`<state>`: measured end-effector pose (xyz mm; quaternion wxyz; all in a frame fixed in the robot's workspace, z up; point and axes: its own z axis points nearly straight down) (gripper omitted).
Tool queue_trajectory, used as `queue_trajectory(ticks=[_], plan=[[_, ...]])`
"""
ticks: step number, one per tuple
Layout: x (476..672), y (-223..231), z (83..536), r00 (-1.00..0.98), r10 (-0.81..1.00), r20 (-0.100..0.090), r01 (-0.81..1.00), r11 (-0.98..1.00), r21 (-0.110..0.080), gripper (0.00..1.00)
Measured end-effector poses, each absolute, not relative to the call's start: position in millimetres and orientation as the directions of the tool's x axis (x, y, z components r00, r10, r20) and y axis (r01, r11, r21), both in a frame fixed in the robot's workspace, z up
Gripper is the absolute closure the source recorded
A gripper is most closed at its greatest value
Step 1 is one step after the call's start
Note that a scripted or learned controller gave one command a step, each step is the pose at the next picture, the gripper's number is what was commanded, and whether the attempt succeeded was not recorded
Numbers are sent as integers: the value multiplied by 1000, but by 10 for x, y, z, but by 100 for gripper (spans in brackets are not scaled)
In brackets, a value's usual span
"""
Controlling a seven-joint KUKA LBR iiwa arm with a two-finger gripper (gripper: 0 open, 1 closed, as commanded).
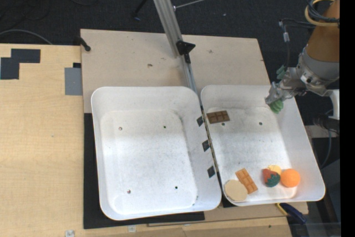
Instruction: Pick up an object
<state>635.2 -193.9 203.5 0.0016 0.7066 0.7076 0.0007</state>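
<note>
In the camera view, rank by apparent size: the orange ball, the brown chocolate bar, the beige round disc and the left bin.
1. left bin
2. beige round disc
3. brown chocolate bar and orange ball look alike in size, so I leave them unranked; the ball lies nearer the camera.

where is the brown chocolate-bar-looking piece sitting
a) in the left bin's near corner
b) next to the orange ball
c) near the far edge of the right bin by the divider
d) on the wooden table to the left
c: the brown bar lies on the right bin floor near its far edge beside the divider, apart from the orange ball at the near corner.
</note>
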Motion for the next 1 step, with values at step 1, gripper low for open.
queue_trajectory(ticks=[1], plan=[[6319,-2010,2506,1,1000,-2,1000,-1,4,100]])
